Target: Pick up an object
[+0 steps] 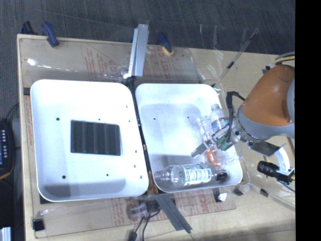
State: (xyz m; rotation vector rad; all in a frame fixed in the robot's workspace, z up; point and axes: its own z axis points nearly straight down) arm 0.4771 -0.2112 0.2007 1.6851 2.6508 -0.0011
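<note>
Right bin (165, 109) holds a clear, labelled bottle (189, 175) lying sideways.

The arm (268, 102) is cut off at the 3 o'clock edge. The end effector (216, 143) overlaps clear plastic items (213, 122) in the right bin (165, 109); finger state is indeterminate. A device (4, 147) is cropped at 9 o'clock.

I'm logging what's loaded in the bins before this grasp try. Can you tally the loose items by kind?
Dark ribbed rectangular pad, in the left bin: 1
Clear plastic bottles, in the right bin: 2, one lying along the near wall, one by the claw
Small orange-tinted item, too blurred to identify: 1
Total: 4
</note>
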